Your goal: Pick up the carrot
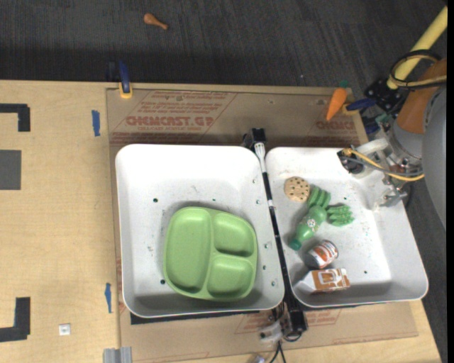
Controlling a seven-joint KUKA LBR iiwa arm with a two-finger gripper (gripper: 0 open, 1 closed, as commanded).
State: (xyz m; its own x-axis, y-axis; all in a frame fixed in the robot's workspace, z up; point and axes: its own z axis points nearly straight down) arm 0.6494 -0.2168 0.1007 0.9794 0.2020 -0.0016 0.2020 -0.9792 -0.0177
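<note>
The carrot (pixel 336 103) is small and orange with a green top. It lies on the brown cardboard just behind the right bin (pixel 369 283), outside it, near the bin's back right corner. My gripper (pixel 385 179) hangs over the right bin's right edge, below and to the right of the carrot and apart from it. Cables and the grey wrist crowd around the gripper.
In the right bin lie a speckled cookie (pixel 297 188), a green leafy toy (pixel 323 213), a red and white can (pixel 323 253) and an orange packet (pixel 330 279). The left bin (pixel 142 177) holds a green divided plate (pixel 211 252). A small orange object (pixel 154 21) lies on the dark floor far back.
</note>
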